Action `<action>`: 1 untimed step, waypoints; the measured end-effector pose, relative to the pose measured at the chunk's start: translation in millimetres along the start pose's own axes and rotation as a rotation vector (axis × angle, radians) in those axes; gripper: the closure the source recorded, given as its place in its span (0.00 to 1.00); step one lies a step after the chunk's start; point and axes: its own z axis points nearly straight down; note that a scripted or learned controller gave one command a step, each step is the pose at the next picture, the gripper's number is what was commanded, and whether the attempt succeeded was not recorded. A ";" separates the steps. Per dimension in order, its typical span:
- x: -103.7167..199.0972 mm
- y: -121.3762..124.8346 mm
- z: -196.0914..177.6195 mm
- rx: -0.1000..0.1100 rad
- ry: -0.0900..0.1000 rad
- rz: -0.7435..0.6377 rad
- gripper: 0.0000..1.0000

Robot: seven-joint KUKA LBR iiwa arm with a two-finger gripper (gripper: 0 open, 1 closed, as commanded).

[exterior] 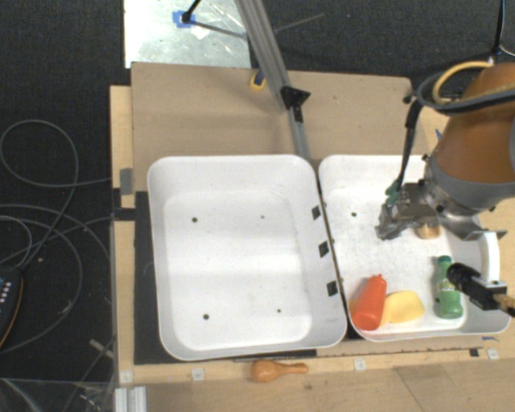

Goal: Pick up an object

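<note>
My gripper (391, 223) hangs low over the middle of the right bin (358, 172), above bare white floor. A small tan object (427, 228) lies just to its right, partly hidden under the wrist. Along the bin's front edge sit a red-orange bottle-shaped object (369, 301), a yellow object (404, 307) touching it, and a green bottle (447, 291) at the right. These three lie well in front of the gripper. Nothing shows held in the gripper.
The left bin (232, 168) adjoins the right one along a shared rim with black clips (324, 249). A tan wooden piece (279, 369) lies on the bench in front of the bins. A grey pole (270, 54) slants in from the top.
</note>
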 end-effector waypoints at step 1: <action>45.0 4.4 -1.5 -0.001 0.000 -0.001 1.00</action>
